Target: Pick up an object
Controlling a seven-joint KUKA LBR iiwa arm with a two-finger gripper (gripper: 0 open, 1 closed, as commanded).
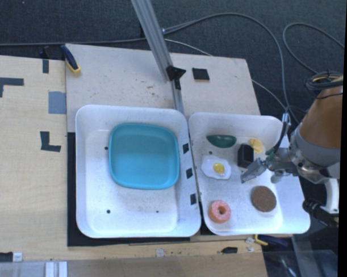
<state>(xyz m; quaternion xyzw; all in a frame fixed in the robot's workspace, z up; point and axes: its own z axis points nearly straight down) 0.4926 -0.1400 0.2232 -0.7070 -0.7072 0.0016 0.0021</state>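
Landmark: the right-hand shallow white bin, which stood touching the left-hand shallow white bin along its left wall.

Item 1. Fried-egg toy, white with a yellow yolk: lay in the right bin, left of centre.

Item 2. Dark green bowl-shaped piece: lay toward the far-left part of that bin, just beyond the egg.

Item 3. Small black block: stood near the bin's centre, right of the egg.

Item 4. Yellow lumpy toy: lay just beside the black block, on its right.

Item 5. Pink ring doughnut toy: lay near the bin's near-left corner.

Item 6. Round brown disc, cookie-like: lay near the bin's near-right part, apart from the doughnut.

Item 7. Two-finger gripper on the grey arm with orange band: was over the bin's centre, between the black block and the brown disc. Whether its jaws were open or closed could not be told; nothing was seen between them.

Item 8. Square turquoise plastic plate: lay in the neighbouring left bin.
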